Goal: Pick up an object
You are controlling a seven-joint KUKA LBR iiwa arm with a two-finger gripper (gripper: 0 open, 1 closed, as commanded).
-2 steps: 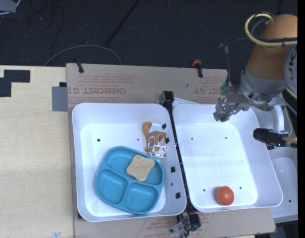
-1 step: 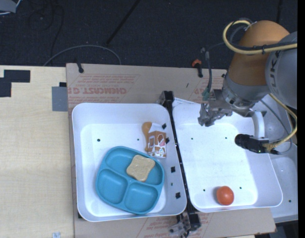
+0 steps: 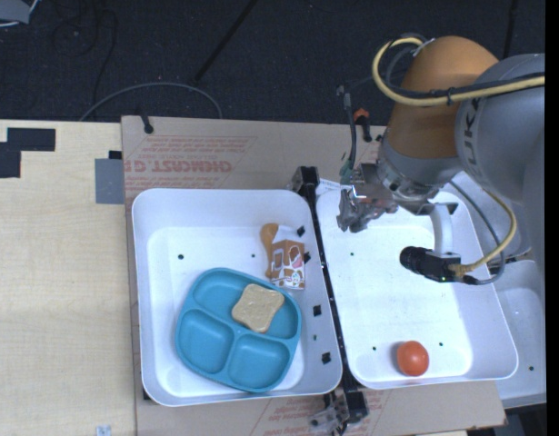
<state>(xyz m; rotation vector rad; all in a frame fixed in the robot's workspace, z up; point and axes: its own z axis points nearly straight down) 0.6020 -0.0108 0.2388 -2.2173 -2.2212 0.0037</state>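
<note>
Red ball (image 3: 412, 358): a small red-orange round object at the lower right of the frame, lying on the floor of the right bin (image 3: 484, 330) near that bin's front wall, well apart from everything else.
Blue tray (image 3: 215, 343): a divided blue plate with rounded corners, at the lower middle of the frame, resting in the front part of the left bin (image 3: 161, 243).
Toast piece (image 3: 257, 307): a tan, bread-like slab lying on the blue tray's upper right compartment.
Printed pouch (image 3: 286, 263): a small brown and white packet just above the tray's upper right corner, close to the left bin's right wall.
Tan item (image 3: 270, 237): a small brownish piece touching the pouch's upper left side; what it is cannot be told.
Gripper (image 3: 354, 213): in the upper left corner of the right bin, at centre right of the frame, with nothing seen held in it; whether it is spread or closed cannot be told.
Arm (image 3: 479, 116): grey with an orange band, entering from the upper right of the frame.
</note>
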